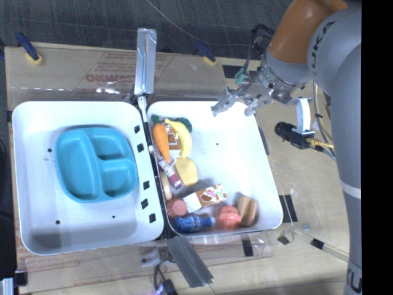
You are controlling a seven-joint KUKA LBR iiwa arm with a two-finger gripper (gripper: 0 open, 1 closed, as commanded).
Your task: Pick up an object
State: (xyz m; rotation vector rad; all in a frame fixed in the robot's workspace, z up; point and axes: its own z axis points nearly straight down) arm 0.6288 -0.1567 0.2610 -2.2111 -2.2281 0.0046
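Note:
My gripper point(235, 105) hangs over the far edge of the right bin point(245, 158), open, its two fingers spread with nothing between them. Toy food lies along the bin's left and near sides: a carrot point(160, 139), a banana point(182, 136), a yellow lemon-like piece point(186, 171), a small carton point(204, 198), a blue bottle point(191, 224), a red-pink fruit point(228, 217) and a brown hot-dog bun point(247, 209). All of these sit well to the near left of the gripper.
The left bin point(31, 183) holds a blue divided plate point(97, 163). A metal strip point(145, 60) stands at the divider's far end. The grey arm with its orange band point(304, 17) fills the upper right. Bare white floor spans the right bin's middle and far right.

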